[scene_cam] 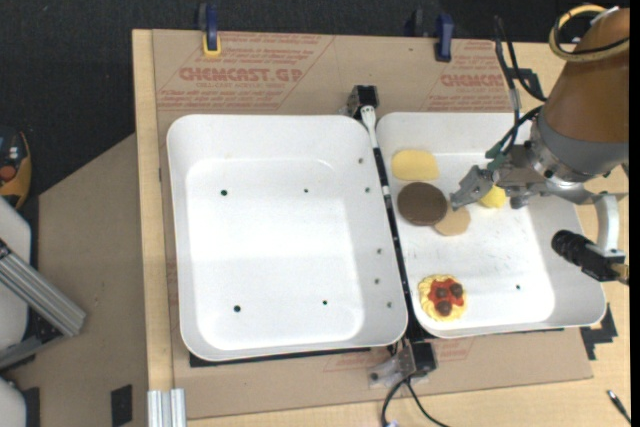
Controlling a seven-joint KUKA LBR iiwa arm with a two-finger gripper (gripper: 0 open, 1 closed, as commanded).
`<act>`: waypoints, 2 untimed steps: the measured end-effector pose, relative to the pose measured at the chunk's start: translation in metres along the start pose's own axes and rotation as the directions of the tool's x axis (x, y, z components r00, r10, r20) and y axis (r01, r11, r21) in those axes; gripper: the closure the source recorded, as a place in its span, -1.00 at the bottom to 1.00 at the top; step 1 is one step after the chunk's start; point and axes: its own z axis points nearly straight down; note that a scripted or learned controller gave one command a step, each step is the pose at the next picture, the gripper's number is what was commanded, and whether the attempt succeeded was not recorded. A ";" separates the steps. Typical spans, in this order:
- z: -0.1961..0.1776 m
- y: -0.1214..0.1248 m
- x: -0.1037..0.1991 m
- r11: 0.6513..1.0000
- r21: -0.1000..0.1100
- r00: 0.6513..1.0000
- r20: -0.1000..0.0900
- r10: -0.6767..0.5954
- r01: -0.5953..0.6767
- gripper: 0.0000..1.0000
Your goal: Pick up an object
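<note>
The gripper (478,190) hangs over the right bin (560,310) — jaw state unreadable (too blurred) — with a yellow piece (492,198) at its 3 o'clock, brown disc (422,203) at 9.

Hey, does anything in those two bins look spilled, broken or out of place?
Nothing stands out. The yellow piece, brown disc, tan piece and red-topped yellow piece lie loose in the right bin, the disc overlapping the tan piece.
</note>
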 end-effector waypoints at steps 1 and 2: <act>0.114 0.029 0.013 1.000 -0.004 1.000 -0.001 -0.001 0.001 -1.00; 0.091 0.035 0.012 1.000 -0.025 1.000 0.001 -0.001 0.001 1.00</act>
